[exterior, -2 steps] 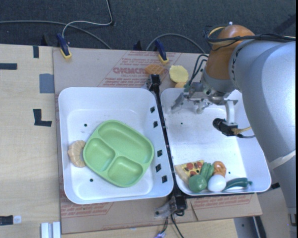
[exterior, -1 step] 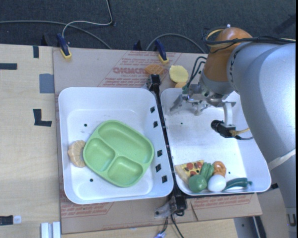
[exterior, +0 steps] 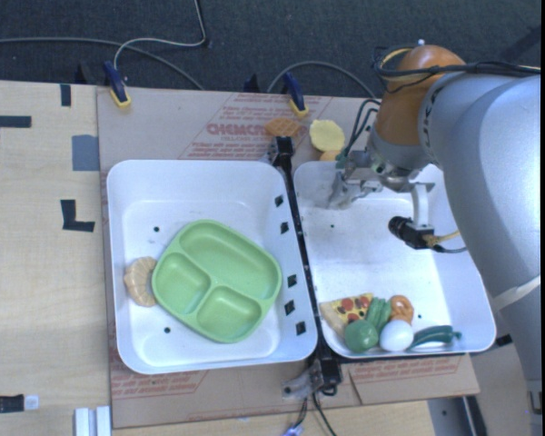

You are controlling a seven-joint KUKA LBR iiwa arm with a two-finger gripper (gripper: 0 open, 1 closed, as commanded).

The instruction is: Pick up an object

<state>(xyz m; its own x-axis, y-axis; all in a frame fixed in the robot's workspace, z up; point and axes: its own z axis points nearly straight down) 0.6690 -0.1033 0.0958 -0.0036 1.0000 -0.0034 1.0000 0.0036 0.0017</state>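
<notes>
Objects to pick: a small cluster sits in the near corner of the right bin (exterior: 454, 271): a pizza slice (exterior: 347, 309), a green vegetable (exterior: 365, 331), a white egg (exterior: 396, 336), an orange-brown ring-shaped piece (exterior: 401, 308) and a green pepper-like piece (exterior: 433, 337).
Cluster spacing: the pieces touch or nearly touch one another and crowd against the bin's near wall.
Open room in right bin: the middle and far floor is bare white, between the cluster and the gripper.
Gripper (exterior: 342, 192): low over the far part of the right bin, near the far wall and not far from the divider; well apart from the cluster.
Gripper state: cannot tell; nothing visible between its tips.
Arm: grey body fills the right side, orange band (exterior: 418, 62) above the wrist.
Left bin (exterior: 127, 189): a green divided plate (exterior: 216, 280) lies tilted across its middle; a tan cookie (exterior: 140, 281) rests beside the plate's left edge, near the left wall.
Beyond the bins: a yellow piece (exterior: 327, 136) and a brown waffle-like piece (exterior: 283, 127) lie on the cardboard just past the far rims.
</notes>
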